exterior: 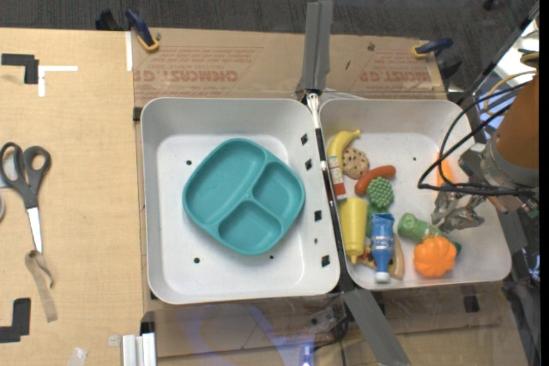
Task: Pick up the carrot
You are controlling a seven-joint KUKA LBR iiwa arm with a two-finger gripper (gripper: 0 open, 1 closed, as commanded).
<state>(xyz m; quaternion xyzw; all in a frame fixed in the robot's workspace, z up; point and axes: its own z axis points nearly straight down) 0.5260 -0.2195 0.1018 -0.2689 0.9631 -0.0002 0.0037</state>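
An orange shape (445, 171) that looks like the carrot lies near the right wall of the right bin (403, 126), mostly hidden behind the arm and a black cable. My gripper (455, 214) hangs low over the right side of that bin, just in front of the orange shape and above the orange pumpkin-like toy (435, 256). Nothing is visibly held in it.
The right bin also holds a banana (341, 143), a cookie (353, 160), a red sausage (376, 177), broccoli (381, 195), a yellow bottle (353, 224), a blue bottle (382, 234) and a green piece (412, 226). A teal divided plate (244, 196) fills the left bin. Scissors (26, 176) lie far left.
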